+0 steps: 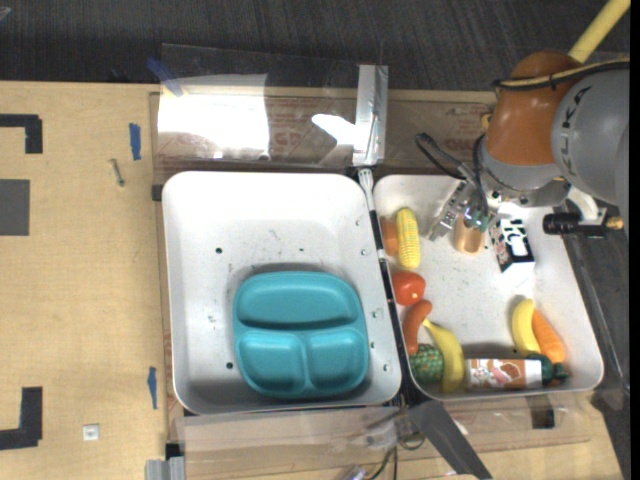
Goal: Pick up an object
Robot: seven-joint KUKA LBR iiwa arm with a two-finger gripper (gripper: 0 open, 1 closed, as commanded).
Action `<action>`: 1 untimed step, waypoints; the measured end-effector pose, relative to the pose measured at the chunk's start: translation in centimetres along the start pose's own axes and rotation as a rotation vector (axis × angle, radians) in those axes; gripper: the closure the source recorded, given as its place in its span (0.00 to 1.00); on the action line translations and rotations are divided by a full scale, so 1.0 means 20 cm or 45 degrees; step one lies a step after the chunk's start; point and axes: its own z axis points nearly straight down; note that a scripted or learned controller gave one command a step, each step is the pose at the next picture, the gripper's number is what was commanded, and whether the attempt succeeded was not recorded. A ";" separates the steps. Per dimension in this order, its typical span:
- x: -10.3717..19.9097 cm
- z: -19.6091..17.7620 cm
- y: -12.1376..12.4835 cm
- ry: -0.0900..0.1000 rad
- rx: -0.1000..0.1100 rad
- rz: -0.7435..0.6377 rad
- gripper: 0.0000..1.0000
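The right white bin (470,298) holds several toy foods. A yellow corn cob (407,236) lies against its left wall, with a red tomato (407,288) below it. Lower down are a banana (446,352), a green piece (427,366) and a bottle with a red label (508,372) lying on its side. A second yellow piece (521,322) and an orange carrot (548,337) rest at the lower right. My gripper (458,223) hangs over the bin's upper middle, right of the corn and apart from it. I see nothing held in it.
The left white bin (200,228) holds a teal divided plate (300,333) in its lower half. A black and white tag (513,243) hangs just right of the gripper. The grey arm with its orange band (525,118) covers the right bin's far corner.
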 end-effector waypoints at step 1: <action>-0.08 0.00 -0.10 -0.007 -0.002 -0.039 0.00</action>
